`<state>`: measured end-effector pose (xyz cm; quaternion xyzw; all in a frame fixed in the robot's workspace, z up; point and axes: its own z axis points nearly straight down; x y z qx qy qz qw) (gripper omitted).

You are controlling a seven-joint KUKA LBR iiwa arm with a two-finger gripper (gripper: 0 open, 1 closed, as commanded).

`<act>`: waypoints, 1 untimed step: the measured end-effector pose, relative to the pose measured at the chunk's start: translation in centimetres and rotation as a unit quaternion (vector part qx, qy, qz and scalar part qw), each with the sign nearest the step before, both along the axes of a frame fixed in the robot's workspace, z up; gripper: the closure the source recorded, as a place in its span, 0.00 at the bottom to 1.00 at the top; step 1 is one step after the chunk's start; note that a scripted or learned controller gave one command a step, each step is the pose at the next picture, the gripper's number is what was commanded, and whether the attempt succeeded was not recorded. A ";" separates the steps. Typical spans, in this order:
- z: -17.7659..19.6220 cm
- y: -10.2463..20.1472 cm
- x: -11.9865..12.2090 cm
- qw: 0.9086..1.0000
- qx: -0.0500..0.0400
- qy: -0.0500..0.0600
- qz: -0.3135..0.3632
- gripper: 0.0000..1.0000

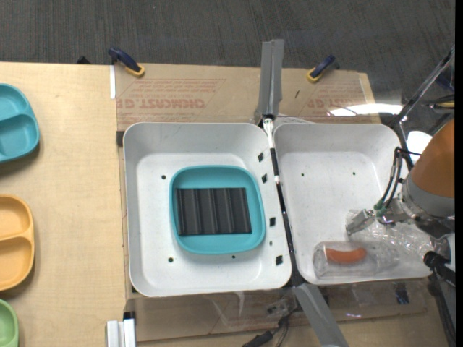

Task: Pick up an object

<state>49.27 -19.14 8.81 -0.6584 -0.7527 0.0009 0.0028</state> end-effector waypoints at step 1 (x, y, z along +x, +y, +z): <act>1.4 1.2 2.0 1.000 0.000 0.000 0.005 0.00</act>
